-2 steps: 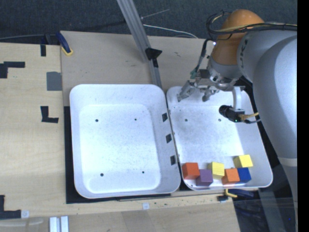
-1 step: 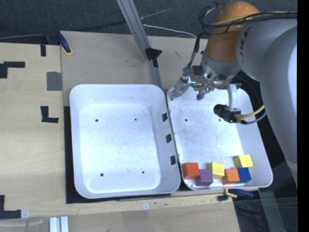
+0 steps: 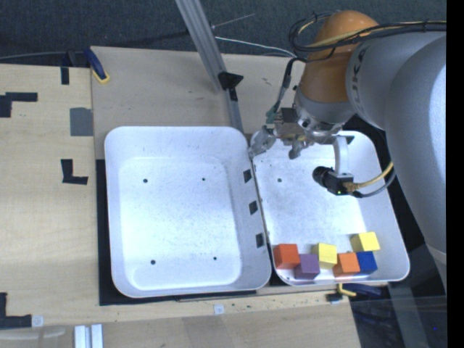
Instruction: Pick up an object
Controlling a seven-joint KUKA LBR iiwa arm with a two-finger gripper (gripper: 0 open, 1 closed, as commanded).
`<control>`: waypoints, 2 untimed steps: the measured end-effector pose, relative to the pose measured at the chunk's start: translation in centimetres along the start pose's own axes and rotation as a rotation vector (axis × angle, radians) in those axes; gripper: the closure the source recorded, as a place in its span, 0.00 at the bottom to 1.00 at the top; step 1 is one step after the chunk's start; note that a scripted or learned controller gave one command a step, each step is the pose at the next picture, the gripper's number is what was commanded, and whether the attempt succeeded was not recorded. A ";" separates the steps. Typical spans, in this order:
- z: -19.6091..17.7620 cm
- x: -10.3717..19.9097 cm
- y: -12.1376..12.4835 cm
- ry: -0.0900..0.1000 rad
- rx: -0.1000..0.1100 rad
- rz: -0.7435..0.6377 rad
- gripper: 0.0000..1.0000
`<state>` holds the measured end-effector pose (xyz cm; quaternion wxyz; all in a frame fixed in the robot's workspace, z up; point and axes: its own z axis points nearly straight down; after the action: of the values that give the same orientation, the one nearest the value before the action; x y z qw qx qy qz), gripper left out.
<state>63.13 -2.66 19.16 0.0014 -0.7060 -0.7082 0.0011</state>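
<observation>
Several small blocks lie along the front edge of the right bin (image 3: 319, 212): an orange block (image 3: 286, 255), a purple block (image 3: 309, 265), a yellow block (image 3: 327, 254), a second orange block (image 3: 348, 264), a blue block (image 3: 367, 262) and another yellow block (image 3: 366, 241). My gripper (image 3: 277, 148) hangs over the bin's far left corner, well away from the blocks. Its fingers (image 3: 259, 145) stand open with nothing between them.
The left bin (image 3: 174, 209) lies beside the right one, and their rims meet near the gripper. A slanted metal rail (image 3: 205, 38) rises behind the bins. The grey arm (image 3: 406, 100) covers the right side.
</observation>
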 end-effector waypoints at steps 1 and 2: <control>0.0 2.1 -2.3 0.000 0.000 0.000 0.00; 0.0 4.2 -4.3 0.000 0.001 0.000 0.00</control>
<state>58.78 1.51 19.16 0.0016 -0.7061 -0.7081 0.0014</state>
